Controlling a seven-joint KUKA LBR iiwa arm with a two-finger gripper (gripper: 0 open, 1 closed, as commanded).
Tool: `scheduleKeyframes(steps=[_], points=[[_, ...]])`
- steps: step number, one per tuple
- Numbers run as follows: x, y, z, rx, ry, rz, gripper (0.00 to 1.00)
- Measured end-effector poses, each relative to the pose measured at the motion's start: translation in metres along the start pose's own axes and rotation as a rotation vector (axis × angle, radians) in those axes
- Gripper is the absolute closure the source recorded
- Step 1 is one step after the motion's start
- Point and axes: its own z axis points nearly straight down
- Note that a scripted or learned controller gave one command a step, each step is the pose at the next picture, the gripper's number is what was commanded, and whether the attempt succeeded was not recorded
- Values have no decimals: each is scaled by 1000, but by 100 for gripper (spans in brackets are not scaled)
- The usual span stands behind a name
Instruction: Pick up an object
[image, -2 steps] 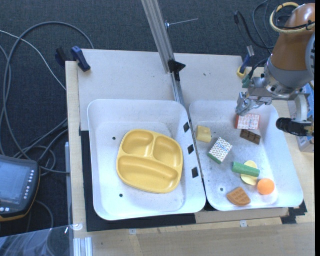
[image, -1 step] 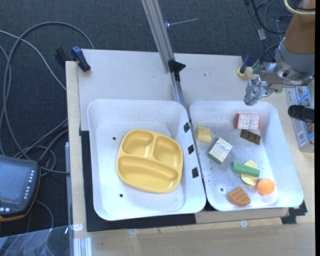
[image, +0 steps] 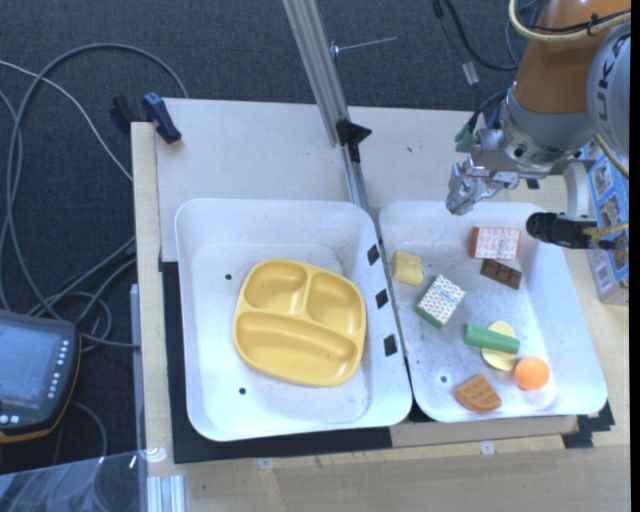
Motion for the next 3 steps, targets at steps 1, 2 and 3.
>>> scheduleKeyframes(steps=[1,2,3], points=[[50,8,-1,-4,-1,-1,100],[112,18,16,-2,0,-1,100],[155,25,34,-1,-1,1,100]])
